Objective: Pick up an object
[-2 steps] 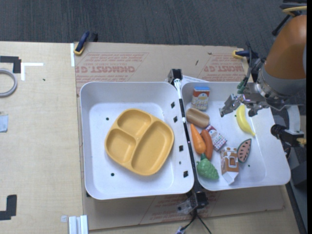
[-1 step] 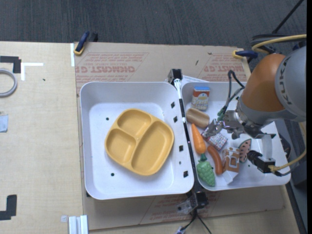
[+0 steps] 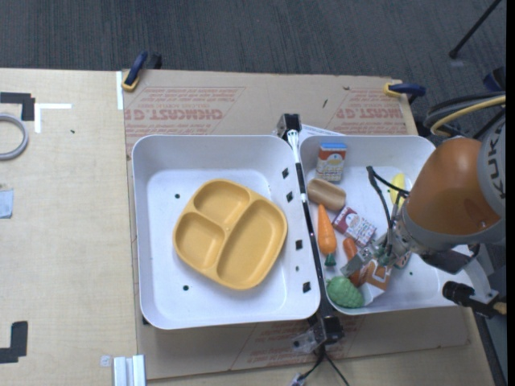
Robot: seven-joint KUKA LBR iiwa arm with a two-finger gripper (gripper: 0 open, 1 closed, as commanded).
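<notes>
Orange-banded grey arm comes in from the right, its two-finger gripper (image 3: 376, 262) low over the front of the right-hand shallow white bin (image 3: 418, 155). Landmark: the orange plastic carrot (image 3: 325, 229), long axis running roughly front-to-back along the divider side of that bin.

Gripper sits right of the carrot and a bit toward the front, among small clutter. Fingers: cannot tell whether parted or closed, too small and tangled with the items under them. Nothing visibly held.

Nearest candidates: a small red-orange toy piece (image 3: 349, 248) just right of the carrot's lower end, touching or almost touching the gripper's left side; a green rounded plastic vegetable (image 3: 347, 293) in front of the carrot, front-left of the gripper. Behind the carrot: tan bun-shaped toy (image 3: 326, 192), then a small printed can (image 3: 331, 160). Right of the carrot: a red-and-white flat packet (image 3: 356, 226).

Judgement: target is likely the red-orange piece, so the coming move turns on a short leftward offset. Carrot lies close beside it; risk of nudging it.

Yellow divided plate (image 3: 231, 233) sits in the left white bin (image 3: 153, 240), well left of the carrot.
</notes>
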